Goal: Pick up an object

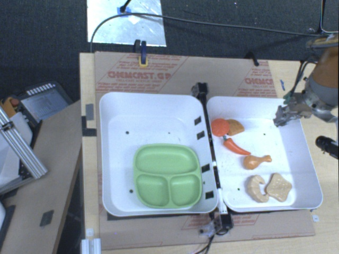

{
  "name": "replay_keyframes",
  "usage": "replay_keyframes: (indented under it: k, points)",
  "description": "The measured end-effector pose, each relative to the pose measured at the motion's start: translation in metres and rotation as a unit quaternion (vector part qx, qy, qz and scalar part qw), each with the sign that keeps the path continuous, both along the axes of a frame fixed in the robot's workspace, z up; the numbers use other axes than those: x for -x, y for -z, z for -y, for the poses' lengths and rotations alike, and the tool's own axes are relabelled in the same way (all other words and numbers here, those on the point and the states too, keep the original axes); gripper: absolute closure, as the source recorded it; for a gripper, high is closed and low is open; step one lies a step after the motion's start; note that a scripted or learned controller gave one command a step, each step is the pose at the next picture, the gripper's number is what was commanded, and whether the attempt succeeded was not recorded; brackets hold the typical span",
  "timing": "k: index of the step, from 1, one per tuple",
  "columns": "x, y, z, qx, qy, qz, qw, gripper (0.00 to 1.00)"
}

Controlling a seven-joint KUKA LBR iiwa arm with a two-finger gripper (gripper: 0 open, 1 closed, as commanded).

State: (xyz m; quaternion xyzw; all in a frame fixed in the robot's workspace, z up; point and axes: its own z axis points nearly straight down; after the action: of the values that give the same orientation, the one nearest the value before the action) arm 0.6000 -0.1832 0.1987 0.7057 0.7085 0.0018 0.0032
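Grey KUKA arm [324,83] with the orange band enters from 3 o'clock. Its two-finger gripper [280,116] sits over the upper right part of the right shallow white plastic bin [312,165], near that bin's 1 o'clock corner. Too small and blurred to read the jaw gap, so I cannot tell whether it is wide or narrow. Nothing visible between the tips.

Candidate pick objects all lie in the right bin:
- round orange-red toy tomato [220,126], at 10 o'clock in the bin, close to the centre divider
- tan-orange rounded toy piece [235,126], touching the tomato at its 3 o'clock side
- red-orange tapered toy pepper or carrot [236,147], just below the tomato, lying diagonally, tip toward 4 o'clock
- orange-brown toy chicken drumstick [256,161], near bin centre, bone end pointing to 3 o'clock
- pale beige curved toy piece [257,188], at 6 o'clock in the bin
- tan irregular flat toy piece [278,187], just beside the beige one at its 3 o'clock, looks like touching

The gripper is well apart from all of them; nearest is the tan-orange piece, toward its 9 o'clock.

Left shallow white plastic bin [114,120] holds a light green three-compartment plastic tray [167,174], sitting toward 5 o'clock in that bin. Both bins rest on a brown cardboard sheet [159,73] with red print.
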Motion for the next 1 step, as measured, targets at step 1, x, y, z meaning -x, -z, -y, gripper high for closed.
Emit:
replay_keyframes:
  k: [1]
  points:
    - [-0.0001,-0.0514,0.0101,0.0003,0.001,0.0,1.0,1.0]
